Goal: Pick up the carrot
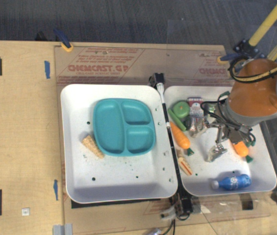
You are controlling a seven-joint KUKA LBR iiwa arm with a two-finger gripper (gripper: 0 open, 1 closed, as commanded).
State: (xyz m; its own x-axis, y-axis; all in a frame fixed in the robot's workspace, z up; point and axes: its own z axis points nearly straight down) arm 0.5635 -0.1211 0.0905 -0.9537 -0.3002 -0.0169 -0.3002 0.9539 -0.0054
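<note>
The carrot (180,136) is orange with a green tip at its lower end. It lies at a slant along the left wall of the right bin (265,177), just below a green item (180,109). My gripper (217,152) hangs low over the middle of that bin, to the right of the carrot and apart from it. Nothing shows between its metal parts. The arm's orange band (253,93) sits above it and hides part of the bin's right side.
A second orange piece (241,149) lies right of the gripper. A blue bottle (232,181) rests at the front of the right bin, a small can (195,112) at the back, a small bun-like toy (184,166) by the divider. The left bin (74,180) holds a teal divided plate (124,127) and a bread piece (93,147).
</note>
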